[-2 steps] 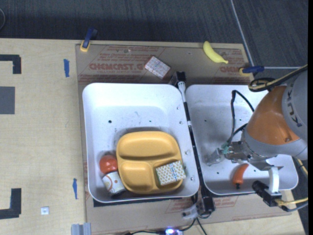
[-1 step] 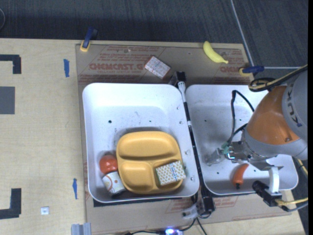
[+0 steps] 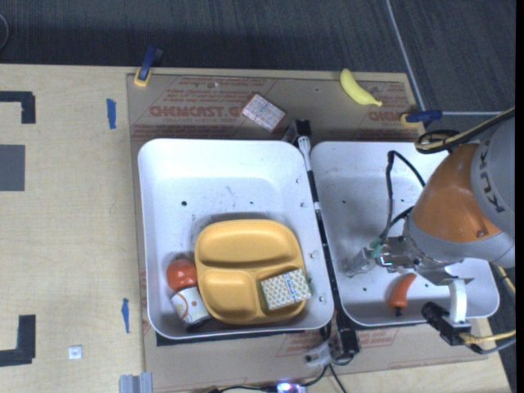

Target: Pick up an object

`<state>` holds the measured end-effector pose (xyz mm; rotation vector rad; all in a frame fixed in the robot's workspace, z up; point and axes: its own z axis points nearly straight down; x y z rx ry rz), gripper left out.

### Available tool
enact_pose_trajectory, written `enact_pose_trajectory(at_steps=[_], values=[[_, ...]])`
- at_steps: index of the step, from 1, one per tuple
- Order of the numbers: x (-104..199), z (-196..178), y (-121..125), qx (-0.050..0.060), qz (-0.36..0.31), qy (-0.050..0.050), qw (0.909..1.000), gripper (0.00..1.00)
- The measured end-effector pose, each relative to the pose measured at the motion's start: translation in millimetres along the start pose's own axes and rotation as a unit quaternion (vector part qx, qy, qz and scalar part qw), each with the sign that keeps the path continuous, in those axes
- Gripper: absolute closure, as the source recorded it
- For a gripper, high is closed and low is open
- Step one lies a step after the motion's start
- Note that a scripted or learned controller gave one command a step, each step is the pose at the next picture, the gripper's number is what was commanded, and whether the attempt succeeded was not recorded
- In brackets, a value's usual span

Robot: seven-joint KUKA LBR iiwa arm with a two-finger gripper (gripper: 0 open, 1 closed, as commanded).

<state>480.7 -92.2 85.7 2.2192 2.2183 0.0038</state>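
Smooth, glossy white plastic bins (image 3: 164, 219) on matt brown cardboard (image 3: 205, 109); the yellow divided tray (image 3: 241, 256) looks like satin plastic; bench (image 3: 65, 219) pale wood

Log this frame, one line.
arm: over right bin | gripper: low, fingers unclear | carrot: on bin floor, not held

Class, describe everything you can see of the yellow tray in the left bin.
The yellow tray looks like smooth moulded plastic, rounded at the corners, with ridges dividing it into compartments. It lies flat, open side up, in the near half of the left bin. A small patterned packet rests in its near right compartment. An orange and white object sits against its left edge.
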Motion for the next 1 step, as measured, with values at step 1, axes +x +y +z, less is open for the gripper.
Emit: enact_pose_trajectory(at_steps=[1], values=[[-0.8,0.0,0.0,0.0,-0.001,0.0,1.0,0.0]])
